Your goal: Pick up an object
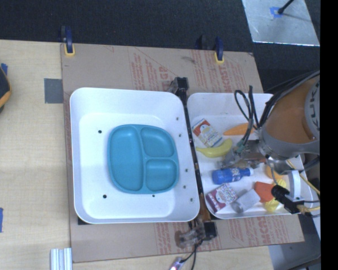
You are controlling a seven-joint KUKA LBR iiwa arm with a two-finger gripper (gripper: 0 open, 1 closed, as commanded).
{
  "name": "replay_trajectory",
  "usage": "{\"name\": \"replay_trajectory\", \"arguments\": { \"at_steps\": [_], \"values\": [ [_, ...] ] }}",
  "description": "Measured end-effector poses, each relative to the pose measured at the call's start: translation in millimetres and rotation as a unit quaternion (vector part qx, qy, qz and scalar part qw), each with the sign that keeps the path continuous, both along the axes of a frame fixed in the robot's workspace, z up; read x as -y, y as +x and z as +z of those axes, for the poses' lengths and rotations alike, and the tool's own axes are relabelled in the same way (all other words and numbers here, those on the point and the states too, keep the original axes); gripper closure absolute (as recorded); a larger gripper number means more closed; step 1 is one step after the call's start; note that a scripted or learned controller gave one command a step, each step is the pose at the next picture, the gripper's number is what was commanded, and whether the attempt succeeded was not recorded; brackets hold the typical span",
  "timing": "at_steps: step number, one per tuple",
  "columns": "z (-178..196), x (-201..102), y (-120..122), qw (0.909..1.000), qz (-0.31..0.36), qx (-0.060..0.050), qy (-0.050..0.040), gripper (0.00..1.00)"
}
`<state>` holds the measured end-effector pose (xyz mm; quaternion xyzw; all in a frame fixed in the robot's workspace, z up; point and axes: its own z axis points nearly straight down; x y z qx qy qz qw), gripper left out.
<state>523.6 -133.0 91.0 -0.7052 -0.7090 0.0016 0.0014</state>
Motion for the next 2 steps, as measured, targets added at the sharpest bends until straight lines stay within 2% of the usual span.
{"name": "replay_trajectory", "arguments": {
  "at_steps": [1,2],
  "values": [
    [10,1,0,1.0,0.001,0.0,-0.0008,1.0],
    [96,18,28,1.0,-0.001,0.002,-0.0003,1.0]
  ]
}}
